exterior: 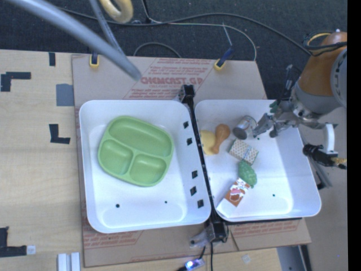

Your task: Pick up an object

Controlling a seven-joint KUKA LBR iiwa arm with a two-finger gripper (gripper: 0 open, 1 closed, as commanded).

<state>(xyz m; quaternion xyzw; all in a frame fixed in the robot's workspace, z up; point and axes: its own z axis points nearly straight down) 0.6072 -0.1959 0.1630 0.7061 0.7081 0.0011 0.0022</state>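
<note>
Your claw (264, 126) hangs just right of the silver can (243, 126) in the right bin (293, 168); you cannot tell its state.

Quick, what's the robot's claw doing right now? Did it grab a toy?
Gripper: low in the right bin, beside a small grey cup. Whether it is open or shut, or holding anything, cannot be told.
</note>
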